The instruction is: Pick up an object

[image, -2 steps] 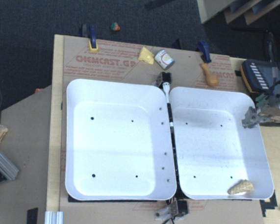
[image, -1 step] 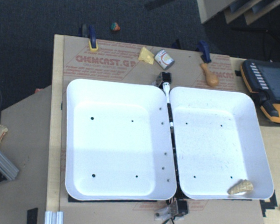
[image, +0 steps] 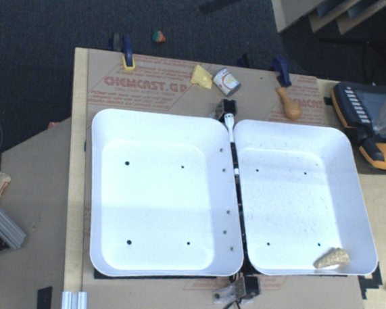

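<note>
Lying in the near right corner of the right-hand shallow white plastic bin [image: 298, 194], a small tan, lumpy, cone-like object [image: 332, 258] is the one thing inside either bin and so the likely target. It rests just beside the bin's front wall and close to its right wall, and that placement is the main hazard, in my judgement: a descent there could set a finger on the rim or wall, or nudge the piece tighter into the corner instead of closing around it. Its irregular, tapered shape may also let it squirt out of a pinch. The left-hand white bin [image: 162, 195] offers nothing to take. I cannot tell the gripper's state. On the brown cardboard-covered surface [image: 159, 86] behind the bins lie a yellow wedge-shaped piece [image: 202, 77], a small white box-like item [image: 226, 82] and a wooden-handled tool [image: 288, 103], all outside the bins and probably poor targets.
</note>
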Controlling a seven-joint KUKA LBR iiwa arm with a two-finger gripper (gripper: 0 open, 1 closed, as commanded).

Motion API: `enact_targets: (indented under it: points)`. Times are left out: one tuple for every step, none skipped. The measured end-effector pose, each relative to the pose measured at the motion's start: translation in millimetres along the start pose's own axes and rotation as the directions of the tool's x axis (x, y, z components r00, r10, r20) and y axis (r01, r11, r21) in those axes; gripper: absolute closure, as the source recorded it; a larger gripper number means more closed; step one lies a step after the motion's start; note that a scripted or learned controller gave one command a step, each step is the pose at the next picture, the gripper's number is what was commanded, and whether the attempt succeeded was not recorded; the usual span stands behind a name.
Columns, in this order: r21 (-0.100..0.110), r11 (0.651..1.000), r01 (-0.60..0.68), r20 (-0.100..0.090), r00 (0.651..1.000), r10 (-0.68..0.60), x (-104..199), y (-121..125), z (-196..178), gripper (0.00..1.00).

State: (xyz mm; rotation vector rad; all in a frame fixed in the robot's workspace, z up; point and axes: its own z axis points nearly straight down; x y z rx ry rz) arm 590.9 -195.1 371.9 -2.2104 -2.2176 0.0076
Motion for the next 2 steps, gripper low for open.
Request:
enact_targets:
  points:
    - [-0.003,1.0,0.0,0.001,1.0,0.0,17.9,27.0,75.8,1.0]
    - [-0.022,1.0,-0.007,0.011,1.0,0.007,-32.5,21.0,-0.6,1.0]
